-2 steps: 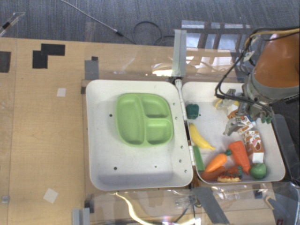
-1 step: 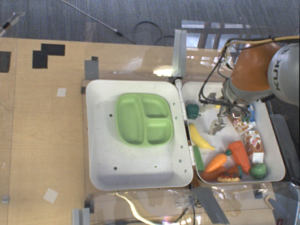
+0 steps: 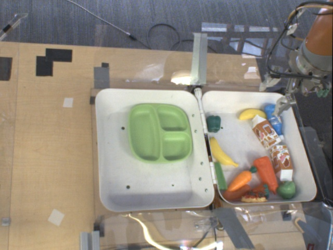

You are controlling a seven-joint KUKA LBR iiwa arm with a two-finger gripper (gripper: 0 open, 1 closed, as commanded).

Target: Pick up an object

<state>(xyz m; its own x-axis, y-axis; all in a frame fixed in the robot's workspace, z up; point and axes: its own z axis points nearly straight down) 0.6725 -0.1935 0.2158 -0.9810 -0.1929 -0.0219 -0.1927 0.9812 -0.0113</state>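
The tool [image 3: 283,104] hangs over the far right corner of the right bin [image 3: 311,184], just beside a blue object [image 3: 271,117]; whether it is released or clenched I cannot tell. Crowded below it lie a yellow banana [image 3: 251,114], a brown-and-white carton [image 3: 272,145], two orange carrots [image 3: 265,173], a green ball [image 3: 286,189] and a second banana [image 3: 221,154] by the dividing wall, near a dark green piece [image 3: 213,123]. The left bin [image 3: 112,191] on the desk [image 3: 47,155] carries a green divided plate [image 3: 159,132].
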